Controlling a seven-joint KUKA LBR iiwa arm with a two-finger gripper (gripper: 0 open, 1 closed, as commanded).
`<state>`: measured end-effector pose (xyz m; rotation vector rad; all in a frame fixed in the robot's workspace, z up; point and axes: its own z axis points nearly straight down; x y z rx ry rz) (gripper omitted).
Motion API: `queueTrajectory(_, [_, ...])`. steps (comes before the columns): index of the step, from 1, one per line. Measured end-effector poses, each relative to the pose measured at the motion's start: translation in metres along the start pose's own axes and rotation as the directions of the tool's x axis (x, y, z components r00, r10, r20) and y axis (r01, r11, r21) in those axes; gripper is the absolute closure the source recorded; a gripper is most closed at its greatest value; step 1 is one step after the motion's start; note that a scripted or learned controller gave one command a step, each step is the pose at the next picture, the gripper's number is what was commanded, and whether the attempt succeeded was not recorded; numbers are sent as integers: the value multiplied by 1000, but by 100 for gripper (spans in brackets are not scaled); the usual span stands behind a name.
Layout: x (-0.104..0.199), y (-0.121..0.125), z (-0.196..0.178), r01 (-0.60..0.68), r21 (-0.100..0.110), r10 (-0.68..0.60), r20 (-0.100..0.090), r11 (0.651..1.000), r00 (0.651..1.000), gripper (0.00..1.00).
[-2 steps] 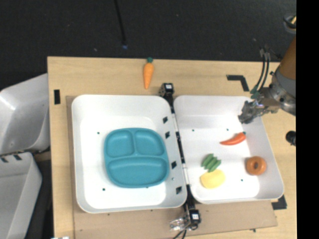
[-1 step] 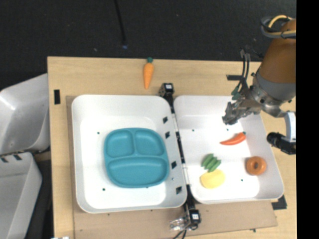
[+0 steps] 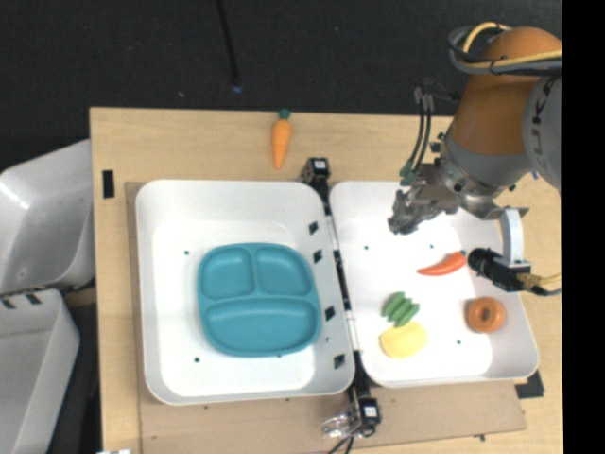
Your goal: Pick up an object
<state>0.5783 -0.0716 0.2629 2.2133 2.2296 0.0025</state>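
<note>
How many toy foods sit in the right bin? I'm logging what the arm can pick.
4: a red chili pepper near the middle, a green vegetable below it, a yellow piece under that, and a brown donut toward the right. The arm may hide others.

Lighting: bright, even, overhead. Bins (image 3: 151, 253) slightly overexposed; shadows faint. Background dark. Picture low-resolution, mildly soft; no edge distortion evident.

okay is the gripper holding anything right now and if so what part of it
Nothing is held. The gripper hangs over bare floor of the right bin, apart from the red chili pepper below it.
</note>
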Motion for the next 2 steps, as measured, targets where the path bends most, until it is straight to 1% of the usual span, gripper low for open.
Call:
queueTrajectory(1, [54,7,15,-1,3,1,0,1000,1000,100])
queueTrajectory(2, [106,1,13,0,3,0,0,1000,1000,100])
